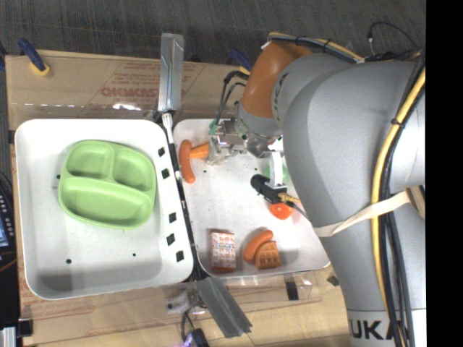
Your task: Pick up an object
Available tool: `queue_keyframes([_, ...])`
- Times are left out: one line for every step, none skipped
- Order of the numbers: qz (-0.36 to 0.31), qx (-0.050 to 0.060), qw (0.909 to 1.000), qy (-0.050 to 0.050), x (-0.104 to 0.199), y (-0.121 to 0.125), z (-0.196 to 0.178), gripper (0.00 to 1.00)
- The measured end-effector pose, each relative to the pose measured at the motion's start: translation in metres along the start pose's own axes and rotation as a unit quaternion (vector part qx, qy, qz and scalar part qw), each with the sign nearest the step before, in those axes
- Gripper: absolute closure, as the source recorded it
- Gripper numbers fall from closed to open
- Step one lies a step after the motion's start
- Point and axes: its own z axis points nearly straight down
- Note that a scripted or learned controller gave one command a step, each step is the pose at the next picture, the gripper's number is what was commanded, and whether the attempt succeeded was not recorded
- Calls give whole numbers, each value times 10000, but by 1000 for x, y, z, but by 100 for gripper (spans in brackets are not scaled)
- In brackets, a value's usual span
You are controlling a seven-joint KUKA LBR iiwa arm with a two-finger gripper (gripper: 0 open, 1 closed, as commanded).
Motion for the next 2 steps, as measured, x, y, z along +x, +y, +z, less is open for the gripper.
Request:
queue_keyframes([-1371, -45, 9905, -11, 12, 2, -35, 0])
queue_keyframes([-1715, -64, 9852, -16, 5, -18, -4, 0])
